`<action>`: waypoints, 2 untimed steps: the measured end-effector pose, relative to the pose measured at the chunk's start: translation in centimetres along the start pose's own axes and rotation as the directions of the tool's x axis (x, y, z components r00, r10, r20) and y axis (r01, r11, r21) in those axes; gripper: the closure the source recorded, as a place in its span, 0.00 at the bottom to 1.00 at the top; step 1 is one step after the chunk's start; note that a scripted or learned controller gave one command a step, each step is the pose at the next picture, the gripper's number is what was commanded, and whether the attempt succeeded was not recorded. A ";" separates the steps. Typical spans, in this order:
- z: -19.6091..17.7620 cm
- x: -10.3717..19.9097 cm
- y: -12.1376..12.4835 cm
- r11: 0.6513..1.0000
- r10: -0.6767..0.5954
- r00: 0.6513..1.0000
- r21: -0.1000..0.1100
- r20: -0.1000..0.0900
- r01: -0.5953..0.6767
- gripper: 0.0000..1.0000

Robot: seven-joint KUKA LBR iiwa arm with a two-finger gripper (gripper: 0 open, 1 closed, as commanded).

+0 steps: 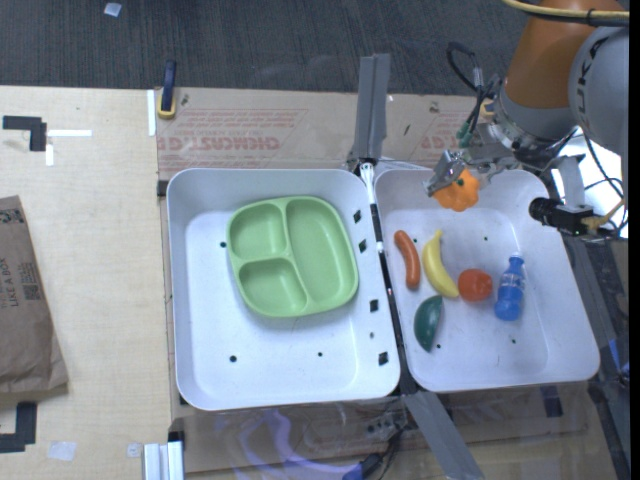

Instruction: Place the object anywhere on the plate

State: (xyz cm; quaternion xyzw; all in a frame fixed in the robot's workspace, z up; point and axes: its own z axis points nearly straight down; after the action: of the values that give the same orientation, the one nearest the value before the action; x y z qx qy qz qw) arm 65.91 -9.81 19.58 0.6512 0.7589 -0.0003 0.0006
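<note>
A green plate (292, 255) with three compartments lies in the left bin (200, 348). My gripper (452, 175) hangs over the far left part of the right bin (560, 358), shut on an orange bell pepper (459, 193) that is lifted above the bin floor. The arm reaches in from the upper right. Below the pepper, a red sausage (407, 258), a yellow banana (437, 265), a red tomato (475, 285), a blue bottle (510, 288) and a dark green vegetable (428, 321) rest on the right bin's floor.
A raised divider (380, 268) with black clips separates the two bins. A brown paper bag (25, 298) lies on the bench at the far left. Cardboard (260, 138) lies behind the bins.
</note>
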 end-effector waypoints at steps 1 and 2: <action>0.5 9.9 1.5 0.988 0.158 0.988 0.003 -0.001 -0.158 1.00; -4.0 16.7 -2.0 0.992 0.125 0.992 0.004 0.000 -0.125 1.00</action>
State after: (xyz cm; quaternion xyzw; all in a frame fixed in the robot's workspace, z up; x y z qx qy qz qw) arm 61.44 6.40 23.51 0.6976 0.7165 -0.0017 -0.0009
